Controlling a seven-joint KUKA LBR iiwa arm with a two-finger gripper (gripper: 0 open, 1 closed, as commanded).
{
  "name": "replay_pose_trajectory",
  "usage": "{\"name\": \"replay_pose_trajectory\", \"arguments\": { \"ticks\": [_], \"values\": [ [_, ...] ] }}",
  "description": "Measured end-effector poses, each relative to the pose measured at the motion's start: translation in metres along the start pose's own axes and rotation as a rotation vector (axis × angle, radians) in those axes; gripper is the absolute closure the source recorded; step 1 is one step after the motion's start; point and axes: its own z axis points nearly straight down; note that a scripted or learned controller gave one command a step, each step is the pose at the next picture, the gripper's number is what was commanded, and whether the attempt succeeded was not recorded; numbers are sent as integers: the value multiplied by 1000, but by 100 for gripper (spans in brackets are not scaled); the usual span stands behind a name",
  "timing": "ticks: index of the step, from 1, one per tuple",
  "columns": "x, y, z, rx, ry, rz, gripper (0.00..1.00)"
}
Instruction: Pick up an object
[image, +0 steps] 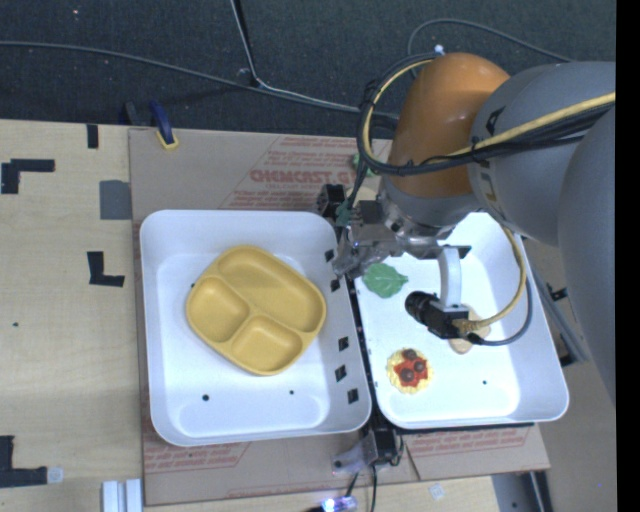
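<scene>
A yellow divided plate (256, 308) lies in the left bin (170, 400). In the right bin (520, 390) I see a green leafy piece (384, 278), a small round toy pizza (409, 370) and a tan object (462, 343) partly hidden under a black cable part. My gripper (358, 248) hangs over the right bin's left edge, just left of and above the green piece. The arm's orange band (450, 110) covers the bin's back part.
The two white bins sit side by side on a cardboard sheet (280, 175) on a wooden bench. Black clips (343, 345) line the rim between the bins. Cables (500, 320) loop from the wrist over the right bin.
</scene>
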Motion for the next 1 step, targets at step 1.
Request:
{"name": "replay_pose_trajectory", "arguments": {
  "ticks": [1],
  "values": [
    [48, -12, 22, 2, -1, 1, 100]
  ]
}}
